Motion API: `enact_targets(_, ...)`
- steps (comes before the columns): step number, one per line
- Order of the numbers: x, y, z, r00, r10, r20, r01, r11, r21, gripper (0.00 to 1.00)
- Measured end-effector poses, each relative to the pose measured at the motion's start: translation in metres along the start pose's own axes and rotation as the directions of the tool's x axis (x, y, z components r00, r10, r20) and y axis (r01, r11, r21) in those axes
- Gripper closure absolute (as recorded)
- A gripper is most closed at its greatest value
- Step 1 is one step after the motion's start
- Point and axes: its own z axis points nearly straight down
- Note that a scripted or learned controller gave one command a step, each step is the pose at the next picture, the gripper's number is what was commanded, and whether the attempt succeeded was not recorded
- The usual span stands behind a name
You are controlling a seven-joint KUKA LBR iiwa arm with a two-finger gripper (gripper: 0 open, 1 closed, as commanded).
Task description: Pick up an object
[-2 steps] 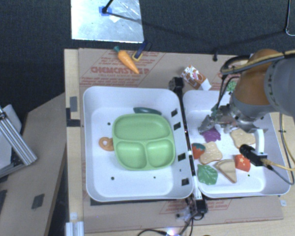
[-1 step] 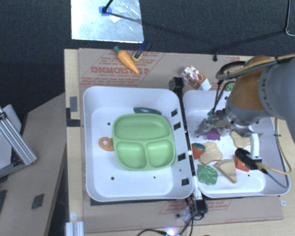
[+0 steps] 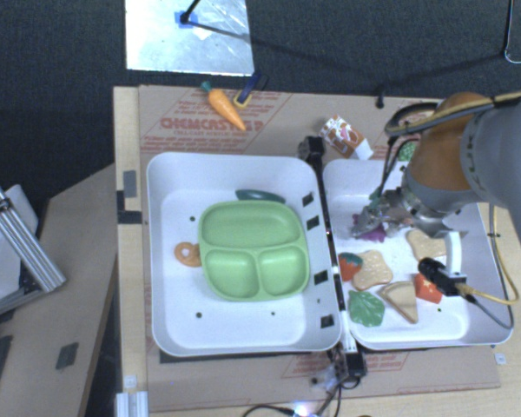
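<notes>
Look at the right bin (image 3: 478, 324): your arm (image 3: 469, 159) comes in from three o'clock and bends down over that bin's upper half, with the hand (image 3: 384, 214) low at its nine o'clock end, close to the divider between the two bins. Right at the hand lies a small purple toy (image 3: 366, 227), just to the seven o'clock side of the fingertips and touching them or very nearly so; that is the thing nearest to be picked. The wrist hides the finger ends, so you cannot tell whether the hand is spread or pressed together, and nothing shows plainly between the fingers. The purple piece looks short and lumpy, its longer side running roughly from nine to three o'clock, so judge the closing line across that. The other candidates lie farther off toward six o'clock: a tomato-like piece (image 3: 350, 265), a cracker (image 3: 373, 270), a green leaf (image 3: 366, 307), a bread slice (image 3: 402, 300) and a red block (image 3: 429, 286). The left bin (image 3: 169, 320) holds a green divided plate (image 3: 252, 248) and a small pretzel (image 3: 187, 254), well apart from the hand. A carrot (image 3: 226, 109) rests on the surface beyond the bins at twelve o'clock.
</notes>
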Motion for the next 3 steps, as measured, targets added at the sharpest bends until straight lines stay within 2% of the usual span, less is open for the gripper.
enact_targets(1, 0.002, -0.003, -0.062, 1.0, -0.003, 0.001, 0.003, 1.0, -0.004, 1.0)
enact_targets(2, -0.003, -0.001, -0.107, 1.0, -0.002, 0.001, 0.002, 1.0, -0.002, 1.0)
enact_targets(3, -0.003, 0.001, -0.13, 1.0, -0.003, 0.0, 0.003, 1.0, -0.001, 1.0)
